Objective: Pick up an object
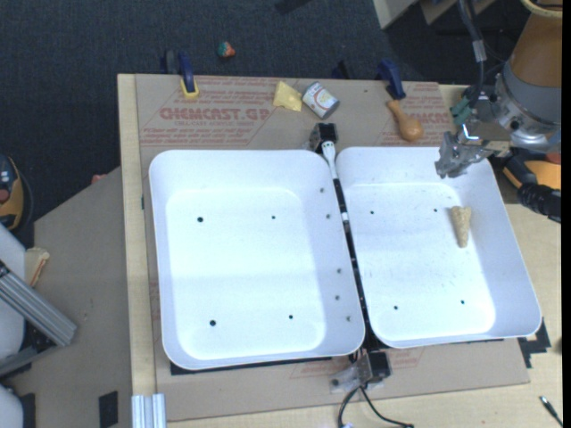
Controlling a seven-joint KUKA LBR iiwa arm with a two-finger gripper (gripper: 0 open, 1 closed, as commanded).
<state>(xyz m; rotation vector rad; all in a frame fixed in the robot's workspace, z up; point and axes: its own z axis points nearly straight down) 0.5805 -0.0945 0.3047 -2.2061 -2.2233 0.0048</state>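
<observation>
The bench (268, 105), a cardboard-faced board with red lettering, carried two shallow white bins side by side. The left bin (178, 239) showed bare floor with a few dark dots. The right bin (500, 301) held the one loose item inside either bin: a small tan, cone-shaped piece (460, 226) lying on its side near the right wall, toward the far half.

The arm (540, 61) reached in from the right, its orange band above the wrist. The gripper (452, 163) hung over the far right corner of the right bin, just beyond the cone and apart from it, with nothing between its fingers. Whether the jaws stood open or closed could not be told at this size.

Behind the bins lay a yellow wedge (287, 97), a small box-like object (320, 100) and a wooden-handled piece (405, 122), all outside the bins.

The step in hand looked like the approach. To do it well, the gripper would need to come a little nearer the camera, centre over the cone, and turn so the fingers closed across its narrow width, not along its length. It should stay clear of the bin wall as it descends.
</observation>
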